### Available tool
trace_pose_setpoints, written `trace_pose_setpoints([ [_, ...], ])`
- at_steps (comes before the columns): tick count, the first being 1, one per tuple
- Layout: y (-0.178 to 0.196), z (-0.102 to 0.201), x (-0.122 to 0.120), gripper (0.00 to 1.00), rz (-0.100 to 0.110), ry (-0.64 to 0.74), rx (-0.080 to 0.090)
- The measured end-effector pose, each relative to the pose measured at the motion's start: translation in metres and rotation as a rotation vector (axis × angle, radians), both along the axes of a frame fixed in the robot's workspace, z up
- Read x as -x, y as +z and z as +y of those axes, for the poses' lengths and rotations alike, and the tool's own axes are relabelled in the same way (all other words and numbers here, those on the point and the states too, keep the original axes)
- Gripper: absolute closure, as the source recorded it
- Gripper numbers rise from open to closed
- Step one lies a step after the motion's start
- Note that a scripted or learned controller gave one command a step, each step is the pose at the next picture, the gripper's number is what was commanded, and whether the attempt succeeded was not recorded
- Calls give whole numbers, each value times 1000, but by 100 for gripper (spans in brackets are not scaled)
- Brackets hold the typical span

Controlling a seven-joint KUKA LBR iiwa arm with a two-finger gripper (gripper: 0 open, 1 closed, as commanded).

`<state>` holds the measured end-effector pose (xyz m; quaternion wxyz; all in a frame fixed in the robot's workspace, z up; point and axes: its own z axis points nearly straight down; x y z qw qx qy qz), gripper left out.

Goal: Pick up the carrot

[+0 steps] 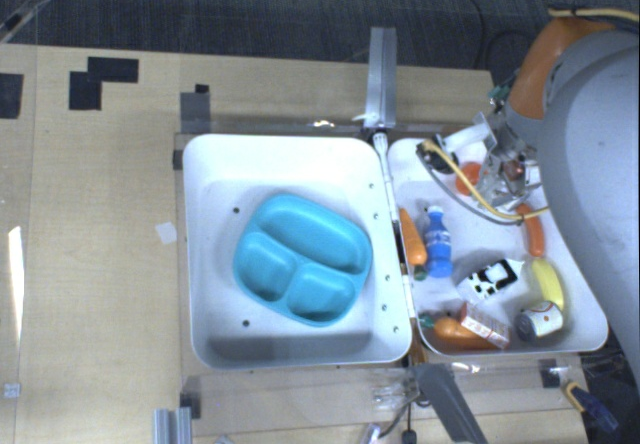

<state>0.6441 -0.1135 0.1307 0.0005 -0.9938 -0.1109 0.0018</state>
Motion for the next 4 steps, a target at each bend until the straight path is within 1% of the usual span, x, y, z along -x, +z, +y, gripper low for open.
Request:
trace_pose_setpoints([
  [3,22,6,-4,100,6,27,0],
  [4,10,5,-8,100,-3,-16,-1],
])
